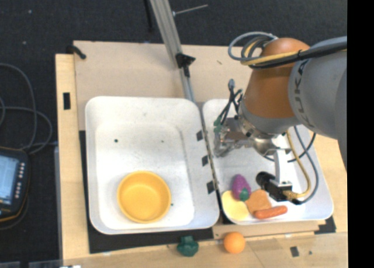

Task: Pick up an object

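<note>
Dark floor surrounds the desk (134,68) bearing 2 bins. Low in the right bin (318,199), purple, yellow and orange toys (252,199) crowd together below the wrist; a descent might wedge between neighbours and slip.

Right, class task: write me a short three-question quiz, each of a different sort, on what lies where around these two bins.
1. True or false: the yellow bowl sits in the left bin.
2. Which lies on the bench outside the bins, in front of them? A) the purple toy B) the orange ball C) the red carrot-like toy
3. Fill in: the small green toy lies just ___ of the orange ball in the camera view.

Key: 1 true; 2 B; 3 left. The gripper hangs over the right bin, near its left wall.
</note>
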Controlling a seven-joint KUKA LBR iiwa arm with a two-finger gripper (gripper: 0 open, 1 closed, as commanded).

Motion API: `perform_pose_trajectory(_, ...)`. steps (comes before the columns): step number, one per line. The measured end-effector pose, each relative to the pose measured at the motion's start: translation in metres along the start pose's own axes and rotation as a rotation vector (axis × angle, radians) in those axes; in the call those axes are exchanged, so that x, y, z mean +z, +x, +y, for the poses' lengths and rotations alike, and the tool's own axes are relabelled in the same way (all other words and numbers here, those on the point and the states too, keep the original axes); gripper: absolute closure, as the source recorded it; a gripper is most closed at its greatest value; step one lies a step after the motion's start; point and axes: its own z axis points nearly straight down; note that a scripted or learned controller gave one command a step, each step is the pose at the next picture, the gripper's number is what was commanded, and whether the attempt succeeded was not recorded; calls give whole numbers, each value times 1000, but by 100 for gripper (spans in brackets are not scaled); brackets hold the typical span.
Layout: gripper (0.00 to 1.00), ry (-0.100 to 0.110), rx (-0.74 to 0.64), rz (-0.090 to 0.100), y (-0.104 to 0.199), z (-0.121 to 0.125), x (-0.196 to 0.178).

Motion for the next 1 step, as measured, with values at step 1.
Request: perform_pose_trajectory(1,100,0,0,1,49,-16,2)
